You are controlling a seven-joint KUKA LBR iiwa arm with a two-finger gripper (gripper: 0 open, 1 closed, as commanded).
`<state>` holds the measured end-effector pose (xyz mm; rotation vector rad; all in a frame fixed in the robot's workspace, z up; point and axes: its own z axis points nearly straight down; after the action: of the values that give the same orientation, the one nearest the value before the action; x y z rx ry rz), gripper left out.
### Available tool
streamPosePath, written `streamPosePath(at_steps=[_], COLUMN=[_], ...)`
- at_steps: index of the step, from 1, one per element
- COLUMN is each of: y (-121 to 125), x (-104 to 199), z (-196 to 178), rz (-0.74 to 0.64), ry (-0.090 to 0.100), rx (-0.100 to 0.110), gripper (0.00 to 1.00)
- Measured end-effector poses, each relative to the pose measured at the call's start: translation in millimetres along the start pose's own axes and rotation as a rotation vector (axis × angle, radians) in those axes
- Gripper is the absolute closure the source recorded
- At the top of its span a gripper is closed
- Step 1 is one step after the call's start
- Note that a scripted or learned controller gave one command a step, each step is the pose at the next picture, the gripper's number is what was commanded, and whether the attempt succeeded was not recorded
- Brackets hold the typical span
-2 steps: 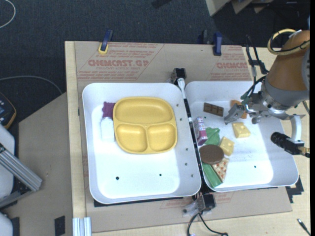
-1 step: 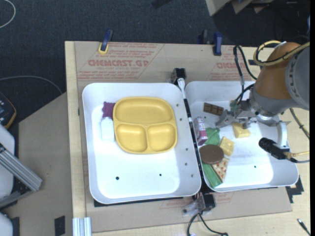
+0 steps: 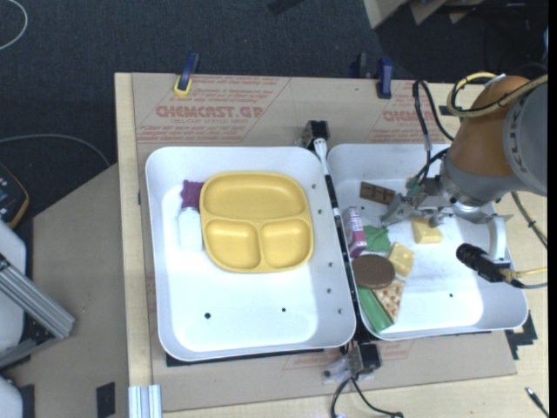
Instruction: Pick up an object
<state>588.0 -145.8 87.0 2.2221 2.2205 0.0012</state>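
Cheese block (image 3: 426, 231) lies just under my claw (image 3: 416, 205); I cannot tell the claw's state. I judge approach step; next, descend and close.

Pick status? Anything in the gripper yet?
Done: the arm is in over the right bin, with the gripper low near the yellow block and brown bar. In hand: nothing visible between the fingers, and whether they are open or shut can't be made out. Left: grasp and lift. The yellow tray sits in the left bin.
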Motion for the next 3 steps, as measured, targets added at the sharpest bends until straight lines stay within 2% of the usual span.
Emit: streamPosePath(at_steps=[1, 3], y=[1.3, -4.0], x=[-1.5, 15.9], z=[-11.8, -120.9], rz=[0.001, -0.003], ry=[-0.004, -0.002], rx=[-0.007, -0.007], gripper=[1.00, 1.00])
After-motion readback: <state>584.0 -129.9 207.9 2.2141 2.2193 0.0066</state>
